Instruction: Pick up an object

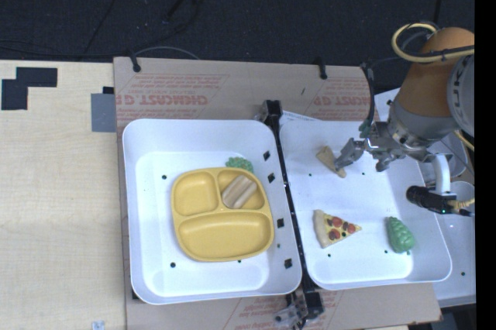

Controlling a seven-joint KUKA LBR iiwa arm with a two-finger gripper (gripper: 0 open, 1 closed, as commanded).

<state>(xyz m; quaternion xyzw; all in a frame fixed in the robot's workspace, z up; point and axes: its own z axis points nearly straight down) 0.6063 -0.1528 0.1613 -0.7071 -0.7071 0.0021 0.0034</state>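
Tan wedge point(331, 160) in rt bin, just left of gripper point(358, 151).

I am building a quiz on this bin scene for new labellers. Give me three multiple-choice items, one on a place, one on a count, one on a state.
1. Where does the pizza slice lie?
A. in the right bin
B. on the yellow tray
C. on the bench outside the bins

2. How many compartments does the yellow tray have?
A. two
B. three
C. five

3. How does the gripper stand to the tan wedge-shaped piece?
A. far off, over the left bin
B. right beside it
C. carrying it over the tray

Key: 1 A, it lies on the right bin's white floor. 2 B, two small above one large. 3 B, the fingertips are next to the piece in the right bin.
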